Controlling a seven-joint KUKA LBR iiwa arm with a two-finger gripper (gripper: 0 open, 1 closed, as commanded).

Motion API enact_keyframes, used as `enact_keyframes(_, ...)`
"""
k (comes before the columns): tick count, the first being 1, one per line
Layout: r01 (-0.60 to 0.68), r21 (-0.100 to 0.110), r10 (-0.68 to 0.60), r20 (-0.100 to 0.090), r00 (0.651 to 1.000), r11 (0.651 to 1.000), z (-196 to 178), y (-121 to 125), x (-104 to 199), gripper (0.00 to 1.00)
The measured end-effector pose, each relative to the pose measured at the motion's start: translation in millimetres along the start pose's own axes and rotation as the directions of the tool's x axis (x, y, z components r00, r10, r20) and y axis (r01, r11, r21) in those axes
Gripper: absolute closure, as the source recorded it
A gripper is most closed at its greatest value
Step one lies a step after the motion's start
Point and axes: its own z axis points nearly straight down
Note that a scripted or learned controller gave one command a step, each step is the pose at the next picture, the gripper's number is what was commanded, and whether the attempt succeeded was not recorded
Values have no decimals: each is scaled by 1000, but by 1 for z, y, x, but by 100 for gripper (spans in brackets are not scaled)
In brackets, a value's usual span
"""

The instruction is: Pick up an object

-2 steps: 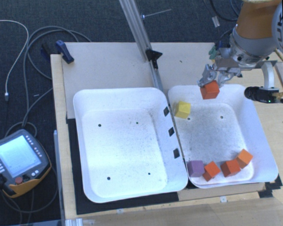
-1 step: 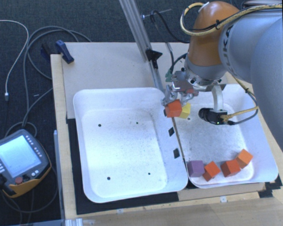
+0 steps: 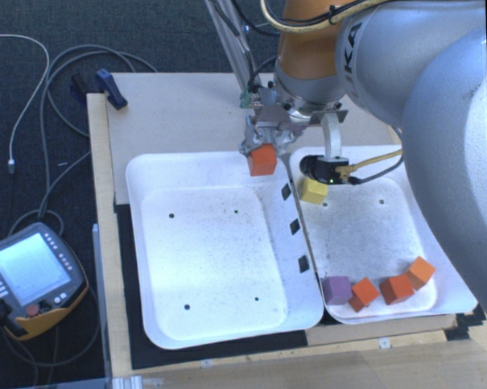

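My gripper [image 3: 262, 148] hangs over the far rim between the two bins, shut on an orange-red cube [image 3: 263, 160] that sticks out below its fingers. The cube sits above the back right corner of the left bin [image 3: 146, 178], lifted off the floor of it. A yellow cube [image 3: 313, 191] lies at the far left of the right bin [image 3: 406, 223], just right of the gripper. Along that bin's near edge sit a purple cube [image 3: 337, 289] and three orange cubes [image 3: 365, 292], [image 3: 397, 288], [image 3: 422, 270].
The grey arm with its orange band [image 3: 324, 17] fills the upper right and overhangs the right bin. A blue clamp [image 3: 110, 88] sits at the bench's far left corner. A control pendant [image 3: 29, 275] and cables lie on the floor to the left.
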Motion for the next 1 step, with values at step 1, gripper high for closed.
enact_keyframes(1,-7,5,7,5,1000,1000,-8,-1,-6,100)
